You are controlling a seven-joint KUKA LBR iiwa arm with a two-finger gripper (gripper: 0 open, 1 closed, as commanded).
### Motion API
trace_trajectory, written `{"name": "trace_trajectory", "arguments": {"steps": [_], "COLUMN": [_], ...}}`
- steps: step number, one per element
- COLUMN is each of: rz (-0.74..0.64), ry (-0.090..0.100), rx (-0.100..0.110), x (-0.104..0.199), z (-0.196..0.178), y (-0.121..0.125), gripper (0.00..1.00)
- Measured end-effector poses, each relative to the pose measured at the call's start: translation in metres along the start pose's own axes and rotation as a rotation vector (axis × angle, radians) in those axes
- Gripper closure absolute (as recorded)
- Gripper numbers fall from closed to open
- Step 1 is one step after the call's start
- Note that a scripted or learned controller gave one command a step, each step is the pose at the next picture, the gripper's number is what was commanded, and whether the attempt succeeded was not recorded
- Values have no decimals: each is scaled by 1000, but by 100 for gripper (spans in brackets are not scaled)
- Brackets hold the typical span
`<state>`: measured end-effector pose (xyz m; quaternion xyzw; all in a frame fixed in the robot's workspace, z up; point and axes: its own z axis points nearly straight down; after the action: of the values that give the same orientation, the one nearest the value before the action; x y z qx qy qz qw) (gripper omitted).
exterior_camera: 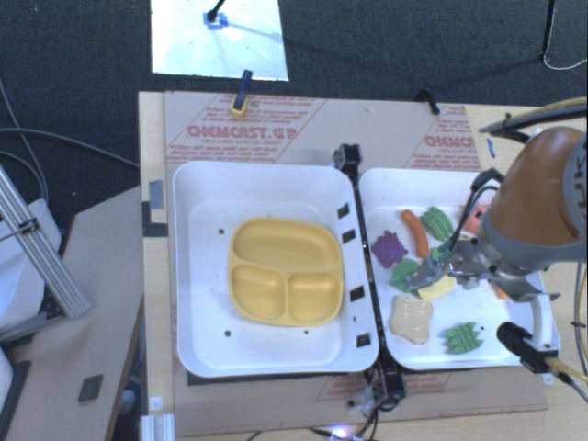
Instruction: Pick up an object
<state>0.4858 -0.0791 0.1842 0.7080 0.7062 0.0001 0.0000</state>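
A yellow toy piece is overlapped by the gripper in the right bin. Whether the fingers are parted or clenched cannot be told.

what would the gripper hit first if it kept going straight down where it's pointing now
Probably the yellow piece in the right bin: the gripper tips sit right above it, beside a green piece. Depth is unclear from this slant, so it may already be touching.

Both bins look to me like smooth white plastic with a slight sheen. Yellow tray: matt plastic, moulded. Toy foods appear plastic or rubbery, mostly matt. Arm: glossy orange band, grey smooth shell. Bench board reads as matt printed cardboard. Floor: dark, rough carpet.
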Motion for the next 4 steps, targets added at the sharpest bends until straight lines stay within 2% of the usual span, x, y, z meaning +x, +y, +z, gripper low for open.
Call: {"name": "trace_trajectory", "arguments": {"steps": [1,2,3,4], "rz": [-9,2,-7,0], "ry": [0,0,1,0], "rx": [-3,6,-1,1], "x": [33,-17,-5,74], "z": [-11,69,61,30], "y": [27,1,1,3], "gripper": [0,0,0,0]}}
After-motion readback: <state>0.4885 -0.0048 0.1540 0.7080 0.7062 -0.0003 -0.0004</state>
